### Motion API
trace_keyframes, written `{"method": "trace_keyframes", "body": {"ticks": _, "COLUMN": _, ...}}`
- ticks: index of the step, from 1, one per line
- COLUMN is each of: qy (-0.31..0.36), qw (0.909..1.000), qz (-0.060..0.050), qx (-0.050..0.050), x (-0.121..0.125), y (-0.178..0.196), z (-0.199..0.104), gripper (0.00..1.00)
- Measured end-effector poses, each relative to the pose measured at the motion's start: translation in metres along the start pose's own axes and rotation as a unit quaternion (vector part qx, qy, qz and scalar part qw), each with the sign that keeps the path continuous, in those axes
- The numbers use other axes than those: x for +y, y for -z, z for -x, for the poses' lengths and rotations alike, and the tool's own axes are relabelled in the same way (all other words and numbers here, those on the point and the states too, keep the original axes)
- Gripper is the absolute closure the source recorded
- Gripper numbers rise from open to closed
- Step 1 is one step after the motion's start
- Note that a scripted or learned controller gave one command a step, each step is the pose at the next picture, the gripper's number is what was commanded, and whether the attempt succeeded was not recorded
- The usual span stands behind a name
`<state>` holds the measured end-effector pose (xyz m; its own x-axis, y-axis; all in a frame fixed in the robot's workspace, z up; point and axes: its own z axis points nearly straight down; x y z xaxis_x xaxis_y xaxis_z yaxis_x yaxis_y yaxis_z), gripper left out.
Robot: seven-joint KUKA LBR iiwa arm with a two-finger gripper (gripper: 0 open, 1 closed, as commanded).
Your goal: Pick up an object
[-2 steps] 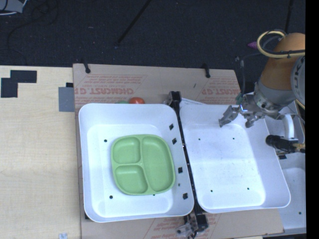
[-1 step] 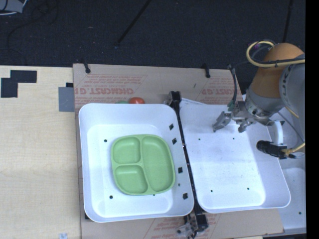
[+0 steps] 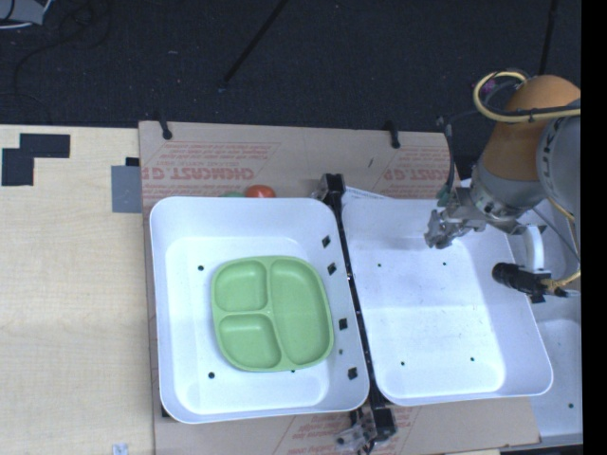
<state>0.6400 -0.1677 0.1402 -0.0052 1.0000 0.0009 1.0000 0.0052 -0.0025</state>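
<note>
Camera view: green tray (image 3: 272, 313) in left bin (image 3: 180, 245)

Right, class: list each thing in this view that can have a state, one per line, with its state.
green divided plate: lying flat, right way up, in the left bin.
right bin: level on the bench, beside the left bin.
gripper: over the right bin's far edge, nothing seen between its fingers.
small red object: behind the left bin, outside it.
</note>
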Motion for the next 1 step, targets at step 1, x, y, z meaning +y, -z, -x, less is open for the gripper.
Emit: {"method": "trace_keyframes", "body": {"ticks": 1, "qy": -0.002, "qw": 1.0000, "qz": 0.002, "qx": -0.001, "x": 0.0019, "y": 0.0430, "z": 0.0034, "gripper": 1.00}}
